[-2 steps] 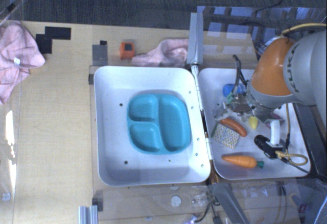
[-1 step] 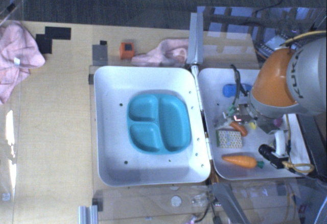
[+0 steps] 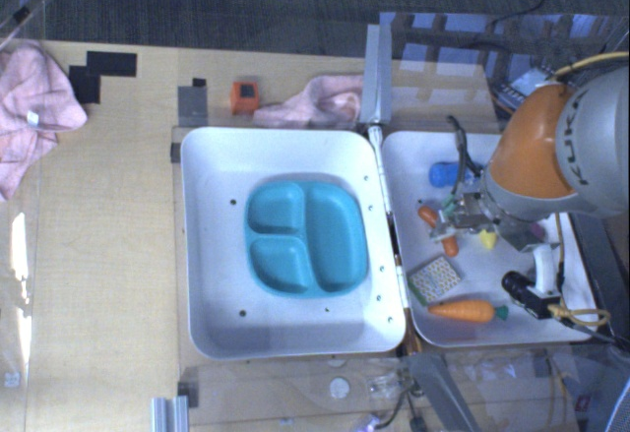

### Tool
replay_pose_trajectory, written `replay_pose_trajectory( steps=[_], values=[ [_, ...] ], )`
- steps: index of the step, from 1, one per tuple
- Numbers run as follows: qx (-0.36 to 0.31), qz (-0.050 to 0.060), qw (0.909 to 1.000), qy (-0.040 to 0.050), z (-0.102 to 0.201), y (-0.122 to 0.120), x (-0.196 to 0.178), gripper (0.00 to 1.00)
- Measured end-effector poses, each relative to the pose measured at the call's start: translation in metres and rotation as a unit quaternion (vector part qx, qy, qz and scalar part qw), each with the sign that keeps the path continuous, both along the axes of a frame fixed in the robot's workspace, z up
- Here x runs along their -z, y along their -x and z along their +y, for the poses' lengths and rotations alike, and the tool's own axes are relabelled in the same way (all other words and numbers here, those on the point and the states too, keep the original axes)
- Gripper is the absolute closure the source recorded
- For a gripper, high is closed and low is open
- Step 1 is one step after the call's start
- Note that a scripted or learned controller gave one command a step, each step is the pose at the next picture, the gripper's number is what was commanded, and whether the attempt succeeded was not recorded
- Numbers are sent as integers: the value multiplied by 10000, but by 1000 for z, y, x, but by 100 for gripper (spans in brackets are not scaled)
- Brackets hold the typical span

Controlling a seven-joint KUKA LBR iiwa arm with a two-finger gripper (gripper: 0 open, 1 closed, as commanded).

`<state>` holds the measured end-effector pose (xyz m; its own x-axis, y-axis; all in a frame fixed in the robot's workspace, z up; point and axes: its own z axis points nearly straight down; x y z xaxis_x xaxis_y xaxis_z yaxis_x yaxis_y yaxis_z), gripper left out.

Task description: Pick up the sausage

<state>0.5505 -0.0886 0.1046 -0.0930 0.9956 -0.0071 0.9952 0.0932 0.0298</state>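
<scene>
the gripper [image 3: 461, 218] hangs low in the right bin [image 3: 413, 159], just up-left of the toy carrot [image 3: 463, 311]; whether it grips anything i cannot tell; the sausage [image 3: 427, 216], small and reddish, lies just to its left, long axis slanting toward the carrot.

The 2 bins [image 3: 212, 322] are white; the one farther from the gripper [image 3: 461, 219] holds a blue 3-part tray [image 3: 305, 235]. Just beside the gripper lie small orange-red pieces [image 3: 427, 216], perhaps the sausage, and a yellow bit [image 3: 487, 240]. Beyond it sits a blue object [image 3: 444, 173]; nearer the camera, a grey checkered square [image 3: 436, 277] and an orange carrot [image 3: 463, 311] with a green tip
</scene>
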Motion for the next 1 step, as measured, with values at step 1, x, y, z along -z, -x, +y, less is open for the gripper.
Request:
replay_pose_trajectory(
  steps=[1],
  values=[
    [1397,92,9901,-43,25,-21,-153,100]
  ],
)
